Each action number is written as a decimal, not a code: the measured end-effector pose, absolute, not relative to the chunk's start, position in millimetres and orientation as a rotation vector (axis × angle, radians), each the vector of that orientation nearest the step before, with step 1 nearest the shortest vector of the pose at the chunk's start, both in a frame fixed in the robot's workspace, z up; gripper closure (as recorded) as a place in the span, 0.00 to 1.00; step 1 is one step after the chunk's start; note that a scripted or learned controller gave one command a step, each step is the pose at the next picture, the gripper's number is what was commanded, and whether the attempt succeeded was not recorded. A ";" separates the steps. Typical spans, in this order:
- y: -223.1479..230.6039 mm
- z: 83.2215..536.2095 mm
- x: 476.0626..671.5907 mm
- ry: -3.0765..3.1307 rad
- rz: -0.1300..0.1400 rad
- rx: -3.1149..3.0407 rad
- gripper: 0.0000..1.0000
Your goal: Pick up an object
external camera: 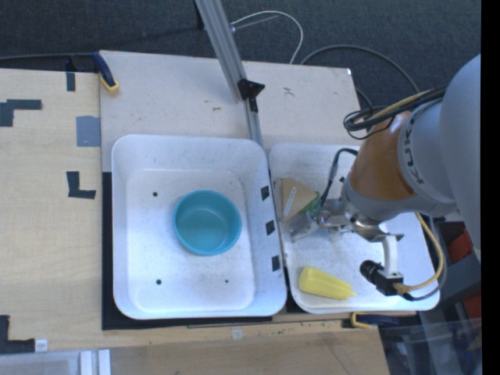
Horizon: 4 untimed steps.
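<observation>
A tan wedge-shaped block [292, 194] lies in the right bin [406, 301], near its left wall. My gripper [303, 223] is low in that bin, right at the block's lower edge and seemingly touching it. A yellow corn-like piece [325, 283] lies at the front of the same bin, apart from the gripper. In the middle of the left bin [137, 162] sits a blue bowl [207, 222], upright. The grey arm with its orange band [379, 170] covers much of the right bin's right side.
A slanted metal pole [226, 45] rises from the rear of the divider between the bins. Cables loop behind the right bin. Black clips line the divider between the bins.
</observation>
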<state>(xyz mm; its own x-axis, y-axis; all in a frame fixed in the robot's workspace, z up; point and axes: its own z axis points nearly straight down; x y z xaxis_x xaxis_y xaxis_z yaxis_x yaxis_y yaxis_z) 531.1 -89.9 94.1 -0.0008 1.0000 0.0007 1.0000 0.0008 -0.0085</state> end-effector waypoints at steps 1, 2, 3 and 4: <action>-88.8 106.9 532.2 -2.221 0.003 -2.215 1.00; -95.3 151.6 529.8 -2.223 -0.002 -2.222 1.00; -94.0 193.7 528.7 -2.225 -0.002 -2.221 1.00; -85.6 252.4 533.4 -2.228 -0.005 -2.221 1.00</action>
